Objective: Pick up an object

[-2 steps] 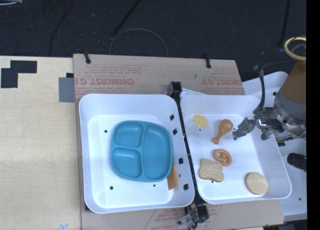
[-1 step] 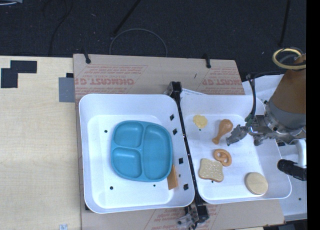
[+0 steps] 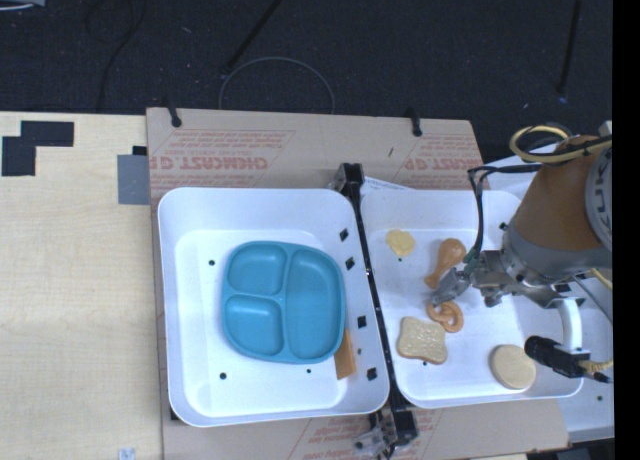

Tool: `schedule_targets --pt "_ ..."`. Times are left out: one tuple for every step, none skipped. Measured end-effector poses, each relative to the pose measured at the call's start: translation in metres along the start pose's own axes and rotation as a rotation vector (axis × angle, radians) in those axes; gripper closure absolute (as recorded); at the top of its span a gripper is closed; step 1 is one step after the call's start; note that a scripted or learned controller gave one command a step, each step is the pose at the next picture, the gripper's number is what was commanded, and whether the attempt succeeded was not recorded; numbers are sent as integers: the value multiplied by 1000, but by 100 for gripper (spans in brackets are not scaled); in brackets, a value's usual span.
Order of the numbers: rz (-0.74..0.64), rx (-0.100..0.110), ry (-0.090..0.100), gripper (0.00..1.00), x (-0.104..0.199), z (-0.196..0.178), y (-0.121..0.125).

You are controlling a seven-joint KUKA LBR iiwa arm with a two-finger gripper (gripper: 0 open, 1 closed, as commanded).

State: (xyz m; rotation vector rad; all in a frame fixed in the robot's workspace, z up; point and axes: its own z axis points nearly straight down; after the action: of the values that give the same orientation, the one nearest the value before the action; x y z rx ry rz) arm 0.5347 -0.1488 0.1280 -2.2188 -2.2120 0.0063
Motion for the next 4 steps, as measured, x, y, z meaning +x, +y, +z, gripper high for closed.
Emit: schedule_targets --pt "5 -4 -1 100 -2 -13 1" --pt "-4 -13 -4 100 2 -76 4" --pt "-1 -7 -2 100 1 -75 3" --pt "-7 -6 0 100 53 -87 -7"
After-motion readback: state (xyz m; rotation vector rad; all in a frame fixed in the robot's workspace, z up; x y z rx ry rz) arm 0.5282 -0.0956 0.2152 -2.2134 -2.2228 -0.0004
